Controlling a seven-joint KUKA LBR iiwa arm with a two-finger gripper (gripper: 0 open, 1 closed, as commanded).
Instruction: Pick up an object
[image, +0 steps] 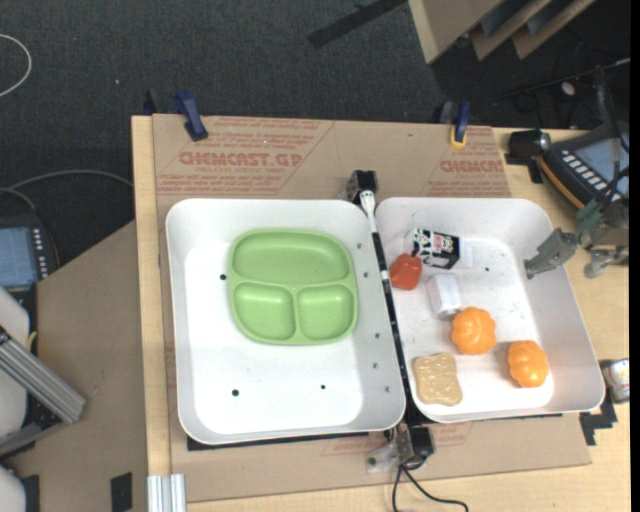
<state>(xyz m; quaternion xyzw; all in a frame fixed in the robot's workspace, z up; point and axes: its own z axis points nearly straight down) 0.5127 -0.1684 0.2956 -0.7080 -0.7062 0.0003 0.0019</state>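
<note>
The job has not really started yet. The gripper (570, 252) sits at the right edge of the right bin (560, 330), up near the rim. Its two grey fingers look spread apart, with nothing between them, though they are small and a bit hard to make out at this edge.

All the things to pick are lying in the right bin. There is a small red block (405, 271) close to the middle wall, with a black and white toy (435, 246) just beside it. A little white piece (446, 295) lies below that. Two orange pumpkins sit lower down, one (473, 330) near the middle and one (527, 362) toward the right. A tan cracker (437, 379) lies by the front edge.

The left bin (200, 370) has a green tray (293, 286) with three parts.

The arm must choose one thing, go down to it, close on it and lift it. None of that is done.
</note>
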